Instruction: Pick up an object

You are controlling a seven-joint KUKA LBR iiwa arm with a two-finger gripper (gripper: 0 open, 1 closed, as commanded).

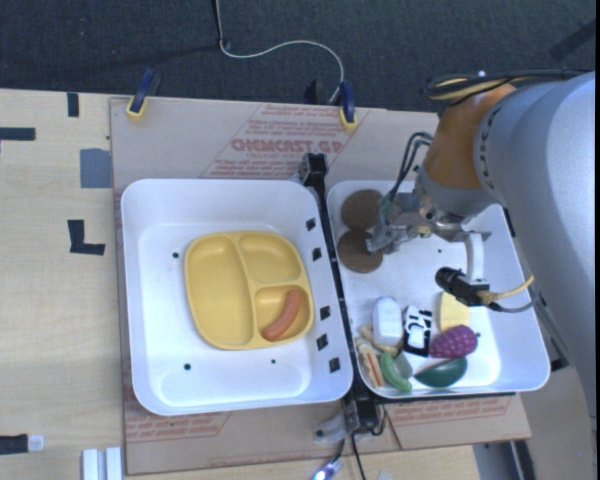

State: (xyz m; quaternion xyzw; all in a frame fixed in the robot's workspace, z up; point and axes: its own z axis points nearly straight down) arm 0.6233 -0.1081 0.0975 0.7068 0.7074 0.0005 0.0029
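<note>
Nothing lifted yet: gripper (388, 230) low in the right bin (520, 368) at its ten o'clock corner, beside two brown discs (360, 230) (finger state impossible to tell), toy pile (420, 343) waiting at six o'clock.

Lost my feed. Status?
Gripper low in right bin, over brown discs. Toy pile untouched. Hot dog on yellow plate.

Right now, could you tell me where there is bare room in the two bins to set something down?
Left bin: bare floor borders the yellow divided plate. Right bin: a free patch at its far right, beside the gripper. Crowded: its near edge, with purple grapes and other toy food.
</note>
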